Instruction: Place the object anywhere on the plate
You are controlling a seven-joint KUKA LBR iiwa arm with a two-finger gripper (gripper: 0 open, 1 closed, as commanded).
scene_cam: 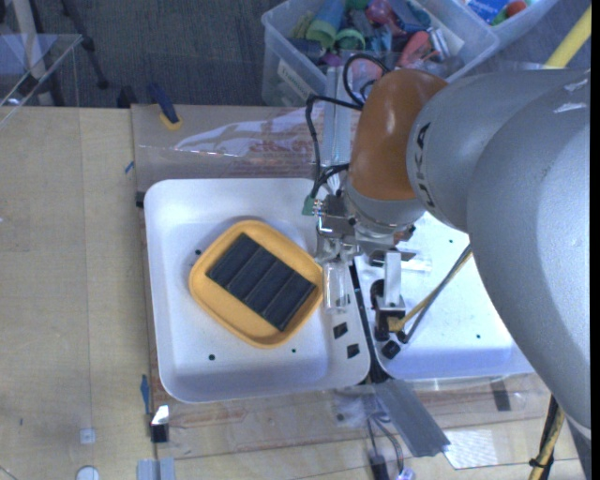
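Observation:
A yellow, rounded-square plate [208,281] lies in the left bin [173,347], tilted diagonally. A black ribbed rectangular object [262,277] rests flat on the plate's middle. My gripper [364,298] hangs over the ridge between the two bins, just right of the plate. Its two pale fingers [335,286] point down and stand apart, with nothing held between them. The arm's orange band and grey body cover much of the right bin.
The right bin [455,328] shows bare white floor below the arm. A clear tub of colourful toys [375,28] stands behind the bins. A crinkled plastic bag [244,141] lies along the back of the left bin. Wooden bench surrounds both bins.

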